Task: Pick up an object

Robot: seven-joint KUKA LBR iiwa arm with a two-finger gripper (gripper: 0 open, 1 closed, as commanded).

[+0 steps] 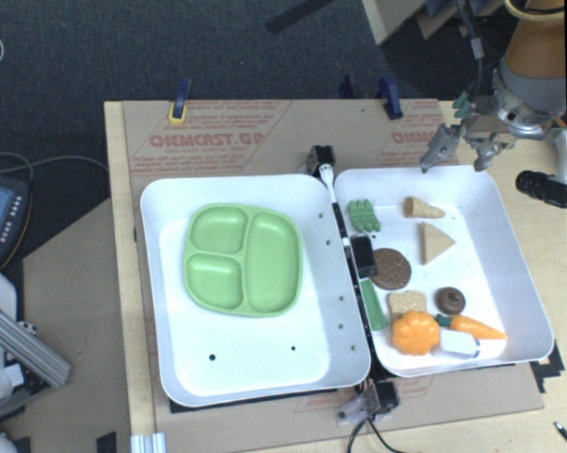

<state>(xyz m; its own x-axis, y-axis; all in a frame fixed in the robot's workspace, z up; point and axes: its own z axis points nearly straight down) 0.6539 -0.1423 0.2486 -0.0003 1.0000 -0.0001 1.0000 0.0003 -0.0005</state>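
Reading "CHEMCAST" in red, brown backing sheet (215, 132) behind the bins

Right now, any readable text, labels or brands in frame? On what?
"CHEMCAST G.P": red print on the brown board under the bins, above the left bin.
A second red print on that board, above the right bin, is partly covered; it looks like the same word cut short.
Smaller red lines under both prints: too blurred to read.

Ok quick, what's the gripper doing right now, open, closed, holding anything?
Gripper: open, fingers spread, holding nothing, hovering over the far edge of the right bin.
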